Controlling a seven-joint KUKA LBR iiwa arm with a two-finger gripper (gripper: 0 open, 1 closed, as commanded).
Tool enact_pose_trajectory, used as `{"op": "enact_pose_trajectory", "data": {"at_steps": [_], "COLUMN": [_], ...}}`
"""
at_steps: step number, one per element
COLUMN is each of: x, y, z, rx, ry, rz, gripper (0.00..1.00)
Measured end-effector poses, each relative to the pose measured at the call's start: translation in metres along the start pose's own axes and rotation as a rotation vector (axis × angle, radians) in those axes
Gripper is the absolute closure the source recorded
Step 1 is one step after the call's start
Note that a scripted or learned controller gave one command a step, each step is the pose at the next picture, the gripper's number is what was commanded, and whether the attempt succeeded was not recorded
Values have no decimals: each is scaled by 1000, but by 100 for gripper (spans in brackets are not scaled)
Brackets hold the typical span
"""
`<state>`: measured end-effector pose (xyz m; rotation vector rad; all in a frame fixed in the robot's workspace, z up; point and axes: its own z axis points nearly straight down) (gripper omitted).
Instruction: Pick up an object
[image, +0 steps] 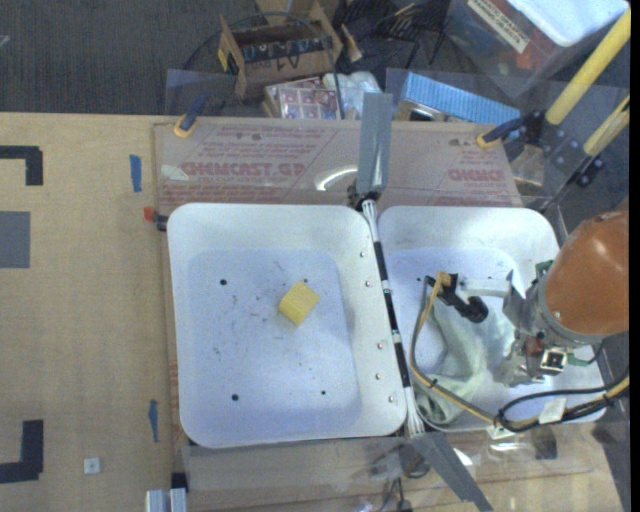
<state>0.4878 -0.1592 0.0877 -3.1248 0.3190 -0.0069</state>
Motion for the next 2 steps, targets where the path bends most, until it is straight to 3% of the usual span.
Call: {"op": "enact_pose_trajectory", "data": {"at_steps": [1,2], "x": [-5,-13], "y": [-70,-63], "z": [-1,-1], "rx": [2,1], "ry": [1,3], "rz": [-4,61], "gripper": [100,100]}}
